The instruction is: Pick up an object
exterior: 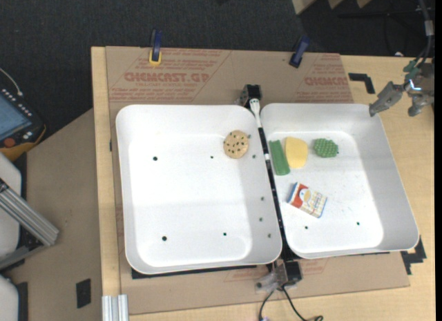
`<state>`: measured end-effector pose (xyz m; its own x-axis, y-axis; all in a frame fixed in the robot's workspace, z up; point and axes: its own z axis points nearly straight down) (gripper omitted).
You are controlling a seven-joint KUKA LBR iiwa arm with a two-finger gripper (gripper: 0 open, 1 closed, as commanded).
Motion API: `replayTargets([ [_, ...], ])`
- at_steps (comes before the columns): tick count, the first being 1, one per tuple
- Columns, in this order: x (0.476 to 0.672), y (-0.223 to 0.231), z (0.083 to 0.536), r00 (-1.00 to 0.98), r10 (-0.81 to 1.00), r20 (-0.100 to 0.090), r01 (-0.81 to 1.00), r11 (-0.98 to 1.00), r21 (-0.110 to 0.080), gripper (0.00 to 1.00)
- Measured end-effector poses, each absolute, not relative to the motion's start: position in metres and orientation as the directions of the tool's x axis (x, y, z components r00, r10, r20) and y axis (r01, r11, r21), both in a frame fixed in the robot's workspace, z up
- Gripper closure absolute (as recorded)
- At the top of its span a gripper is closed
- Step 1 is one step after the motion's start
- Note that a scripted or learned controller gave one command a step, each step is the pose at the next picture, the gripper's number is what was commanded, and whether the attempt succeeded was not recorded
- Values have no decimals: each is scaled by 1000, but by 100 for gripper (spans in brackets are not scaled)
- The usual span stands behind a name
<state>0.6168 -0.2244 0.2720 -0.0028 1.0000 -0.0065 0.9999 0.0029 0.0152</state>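
A round chocolate-chip cookie [236, 144] lies in the left bin [179, 244] near its upper right corner. The right bin [387, 230] holds a long green piece [279, 157] against its left wall, a yellow piece [296, 152] touching it, a bumpy green ball [325, 148] and a red, white and blue packet [307, 200]. My gripper [399, 103] hangs over the right bin's far right corner, well clear of all the objects. It is open, with nothing between its fingers.
The two bins sit side by side on a cardboard sheet [207, 71] held by two clamps at its far edge. A black divider strip [266, 174] runs between the bins. A metal rail [27, 216] lies at the left.
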Motion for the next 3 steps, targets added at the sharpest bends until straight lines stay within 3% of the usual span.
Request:
replayTargets([
  [1,614,-224,276,-2,1000,-4,1000,2,6,100],
  [2,535,-224,313,3,1000,1,1000,-3,-1,100],
  [3,477,-224,319,3,1000,1,1000,-3,-2,100],
])
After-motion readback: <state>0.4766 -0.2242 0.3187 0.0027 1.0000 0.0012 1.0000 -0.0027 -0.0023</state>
